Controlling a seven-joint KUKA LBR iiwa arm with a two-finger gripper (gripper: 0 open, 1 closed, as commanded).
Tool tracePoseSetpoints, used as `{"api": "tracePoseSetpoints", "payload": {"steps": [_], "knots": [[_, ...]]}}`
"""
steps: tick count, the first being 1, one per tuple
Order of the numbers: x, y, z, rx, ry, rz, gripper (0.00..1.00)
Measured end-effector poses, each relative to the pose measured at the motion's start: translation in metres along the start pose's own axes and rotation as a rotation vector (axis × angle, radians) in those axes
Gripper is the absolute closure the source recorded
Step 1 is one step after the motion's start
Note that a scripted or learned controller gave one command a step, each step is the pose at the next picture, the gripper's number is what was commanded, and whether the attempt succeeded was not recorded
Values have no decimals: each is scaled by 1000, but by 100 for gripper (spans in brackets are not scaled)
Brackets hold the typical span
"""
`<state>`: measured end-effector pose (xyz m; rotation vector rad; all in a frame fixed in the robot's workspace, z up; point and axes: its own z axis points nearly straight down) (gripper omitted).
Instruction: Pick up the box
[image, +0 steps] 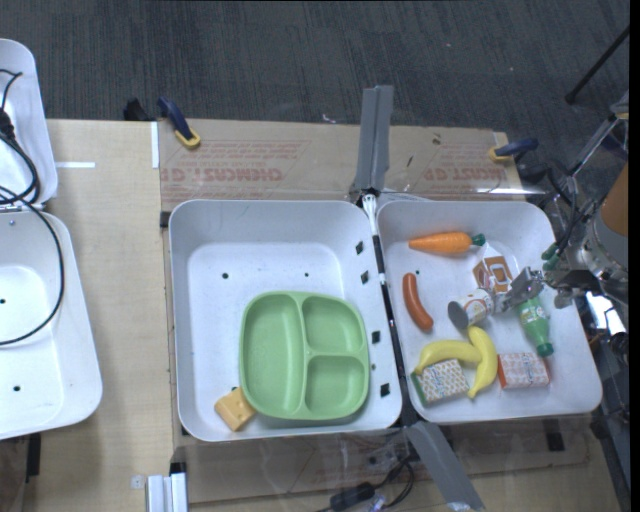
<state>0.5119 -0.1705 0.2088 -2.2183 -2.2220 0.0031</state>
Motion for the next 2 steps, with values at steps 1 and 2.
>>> {"api": "tracePoseSetpoints", "payload": {"steps": [1,2], "knots": [[-42,40,87,-2,11,391,0],[-31,91,99,-16,4,440,0]]}}
